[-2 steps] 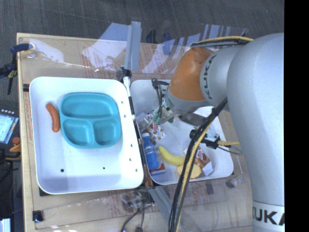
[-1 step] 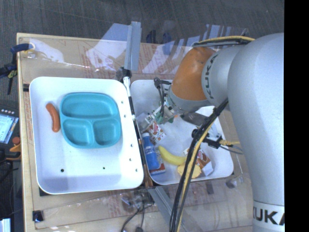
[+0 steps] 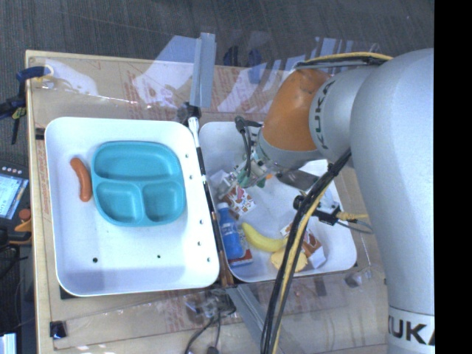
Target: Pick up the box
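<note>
A small white carton box with red and dark print [image 3: 240, 200] lies in the right bin [image 3: 215, 140], near its left wall. My gripper [image 3: 248, 174] hangs under the orange wrist band, just above and slightly right of the box, low in the bin. Clutter around the tip blurs it, and I cannot make out whether it touches the box.
In the right bin a blue bottle [image 3: 229, 239] lies along the left wall, a banana [image 3: 265, 240] sits at the front, and a red-and-white packet [image 3: 314, 247] is at the front right. The left bin [image 3: 118, 268] holds a teal divided tray [image 3: 140, 181] and a sausage [image 3: 82, 178]. Cables [image 3: 295, 234] cross the right bin.
</note>
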Tool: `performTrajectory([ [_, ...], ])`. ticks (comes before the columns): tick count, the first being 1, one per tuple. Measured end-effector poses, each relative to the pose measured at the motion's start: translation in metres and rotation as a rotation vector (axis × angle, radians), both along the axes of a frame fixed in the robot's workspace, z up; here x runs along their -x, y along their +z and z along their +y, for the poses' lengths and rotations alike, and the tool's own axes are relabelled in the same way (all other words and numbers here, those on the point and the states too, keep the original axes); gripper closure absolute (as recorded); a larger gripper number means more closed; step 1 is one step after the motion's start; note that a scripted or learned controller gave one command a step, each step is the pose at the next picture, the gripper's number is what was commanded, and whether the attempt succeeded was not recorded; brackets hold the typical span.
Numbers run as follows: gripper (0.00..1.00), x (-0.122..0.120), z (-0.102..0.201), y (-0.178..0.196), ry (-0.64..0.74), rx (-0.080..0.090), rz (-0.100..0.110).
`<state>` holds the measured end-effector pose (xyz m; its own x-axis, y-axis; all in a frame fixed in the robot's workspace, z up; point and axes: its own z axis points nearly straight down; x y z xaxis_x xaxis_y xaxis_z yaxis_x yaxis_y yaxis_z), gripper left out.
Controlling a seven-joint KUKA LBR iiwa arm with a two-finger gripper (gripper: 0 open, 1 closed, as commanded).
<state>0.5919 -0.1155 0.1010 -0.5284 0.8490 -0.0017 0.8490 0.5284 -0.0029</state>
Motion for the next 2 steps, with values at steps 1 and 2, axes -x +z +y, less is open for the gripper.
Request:
performTrajectory([
  [1,1.0,0.0003,0.0003,0.0086,0.003,0.0,0.003],
  [2,1.0,0.0005,0.0005,0.0171,0.006,0.0,0.005],
])
